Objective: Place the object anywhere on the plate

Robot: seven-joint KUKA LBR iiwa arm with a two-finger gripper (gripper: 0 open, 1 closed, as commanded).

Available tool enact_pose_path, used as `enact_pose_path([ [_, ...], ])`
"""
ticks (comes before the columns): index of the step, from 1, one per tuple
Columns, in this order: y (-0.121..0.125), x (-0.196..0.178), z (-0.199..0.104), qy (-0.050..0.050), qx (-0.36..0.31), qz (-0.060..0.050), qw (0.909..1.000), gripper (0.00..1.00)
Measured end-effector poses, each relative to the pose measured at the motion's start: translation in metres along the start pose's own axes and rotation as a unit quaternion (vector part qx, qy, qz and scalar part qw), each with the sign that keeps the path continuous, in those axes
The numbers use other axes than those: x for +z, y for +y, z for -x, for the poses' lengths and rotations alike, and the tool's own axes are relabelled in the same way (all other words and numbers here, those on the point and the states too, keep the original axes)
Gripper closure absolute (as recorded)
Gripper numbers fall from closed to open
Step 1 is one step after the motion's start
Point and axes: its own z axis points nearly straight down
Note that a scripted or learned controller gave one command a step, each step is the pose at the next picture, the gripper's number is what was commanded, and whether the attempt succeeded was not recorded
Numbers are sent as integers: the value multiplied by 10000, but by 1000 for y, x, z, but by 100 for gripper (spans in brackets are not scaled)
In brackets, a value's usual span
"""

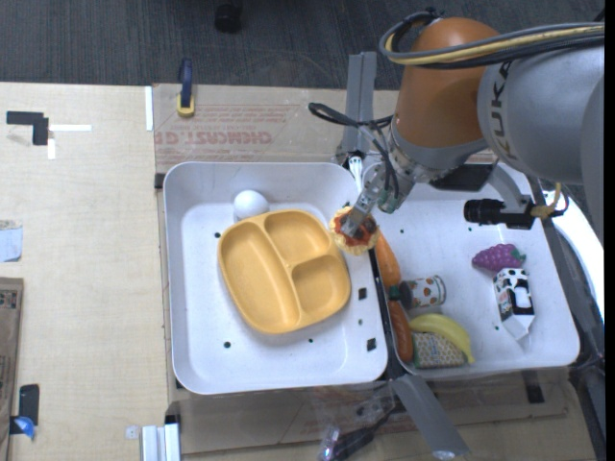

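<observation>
My gripper (357, 223) hangs over the rim between the two bins, just right of the plate's upper right corner. Its fingers are shut on a small red and yellow toy food piece (352, 237), which pokes out below the fingertips. The yellow three-compartment plate (283, 272) lies in the left bin (192, 353), with nothing in its compartments. The toy piece sits beside the plate's edge, not over it.
A white ball (251, 203) rests above the plate's top left. The right bin (557, 353) holds an orange carrot (387, 258), a small can (424, 292), a banana (444, 331), purple grapes (497, 256) and a milk carton (515, 302).
</observation>
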Motion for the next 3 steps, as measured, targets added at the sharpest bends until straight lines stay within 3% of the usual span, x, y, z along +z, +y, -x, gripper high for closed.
enact_pose_path([
  [1, 41, 0, 13, -4, 660, 1, 9978, 100],
  [2, 41, 0, 13, -4, 665, 1, 9978, 0],
  [3, 22, -1, 31, -7, 834, 2, 9965, 0],
])
